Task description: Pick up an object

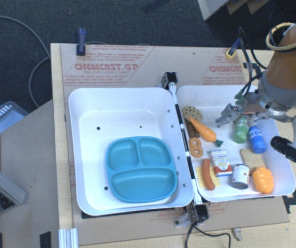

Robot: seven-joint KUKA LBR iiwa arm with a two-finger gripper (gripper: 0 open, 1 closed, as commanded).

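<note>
My gripper (pixel 236 115) hangs over the back of the right bin (pixel 287 187), on the grey arm with its orange band (pixel 292 56). Just below it in the view lies a green bottle (pixel 239 131), with a blue bottle (pixel 256 140) beside it on the right. Whether the gripper touches the green bottle cannot be made out. To the left lie an orange carrot (pixel 202 130), a pretzel (pixel 195 147) and a round brown cookie (pixel 190 112). Nearer the front are a hot dog (pixel 207 174), a red and white carton (pixel 220 162), a small can (pixel 239 176) and an orange fruit (pixel 263 180).
The left bin (pixel 86 107) holds a blue divided plate (pixel 141 168). A black clamp (pixel 169 79) sits where the two bins meet at the back. A black part (pixel 288 148) sticks out over the right bin's right rim. Cardboard (pixel 106 66) lines the bench.
</note>
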